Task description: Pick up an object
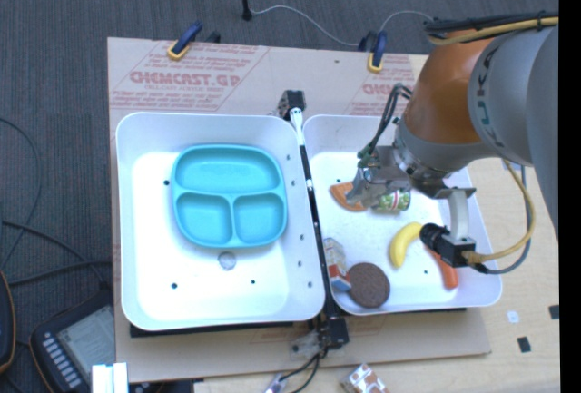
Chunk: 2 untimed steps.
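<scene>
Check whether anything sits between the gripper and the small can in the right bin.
Nothing visible does. The gripper is low over the can, right against it, with an orange piece just beside them and the banana nearer the camera.

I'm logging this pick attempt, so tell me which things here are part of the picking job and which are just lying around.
Part of the job: gripper, green can, orange piece, banana, brown disc, right bin.

Lying about: blue divided tray, left bin, clamps, cables.
</scene>
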Each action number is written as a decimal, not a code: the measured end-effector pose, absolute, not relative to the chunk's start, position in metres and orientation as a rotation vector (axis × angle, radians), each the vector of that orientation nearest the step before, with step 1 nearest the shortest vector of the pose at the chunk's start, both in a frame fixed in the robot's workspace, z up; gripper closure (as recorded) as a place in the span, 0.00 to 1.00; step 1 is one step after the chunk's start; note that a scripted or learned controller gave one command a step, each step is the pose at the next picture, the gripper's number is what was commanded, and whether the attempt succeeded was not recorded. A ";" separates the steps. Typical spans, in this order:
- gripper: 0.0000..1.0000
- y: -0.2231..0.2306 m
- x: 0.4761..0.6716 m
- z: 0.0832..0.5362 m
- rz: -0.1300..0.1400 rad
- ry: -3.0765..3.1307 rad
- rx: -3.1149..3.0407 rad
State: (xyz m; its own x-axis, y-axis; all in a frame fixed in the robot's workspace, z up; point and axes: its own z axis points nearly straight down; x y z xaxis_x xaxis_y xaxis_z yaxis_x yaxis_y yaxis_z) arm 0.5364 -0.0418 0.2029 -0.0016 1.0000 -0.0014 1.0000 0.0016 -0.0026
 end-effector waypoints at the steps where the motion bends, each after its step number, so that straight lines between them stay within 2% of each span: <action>1: 1.00 -0.054 0.602 0.289 0.001 -2.224 -2.223; 2: 1.00 -0.111 0.654 0.183 0.006 -2.220 -2.222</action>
State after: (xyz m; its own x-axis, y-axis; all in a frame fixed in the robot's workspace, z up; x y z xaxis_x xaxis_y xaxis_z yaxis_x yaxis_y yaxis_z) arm 0.6541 -0.1110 0.1828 0.0009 1.0000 -0.0023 1.0000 -0.0009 -0.0030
